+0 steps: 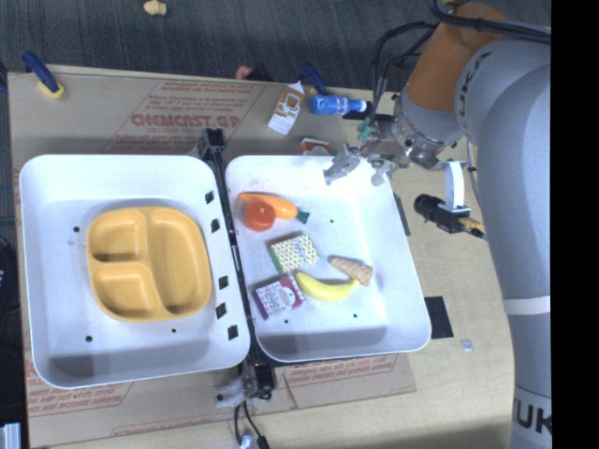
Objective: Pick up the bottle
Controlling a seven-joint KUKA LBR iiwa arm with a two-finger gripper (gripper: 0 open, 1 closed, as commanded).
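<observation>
Bottle (337, 106) lies on the counter (140, 110) beyond the right bin (402, 288); our tool (358, 166) hovers nearby, fingers spread, holding nothing

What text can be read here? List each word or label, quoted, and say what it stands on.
"CHEMCAST GP": red print on the cardboard sheet under the bins.
"KU": start of a larger word, cut off by the frame, on the grey arm.
Too small or blurred to read: more red print along the cardboard's front edge, the small carton, the blue bottle, and the two printed packets in the right bin.
</observation>
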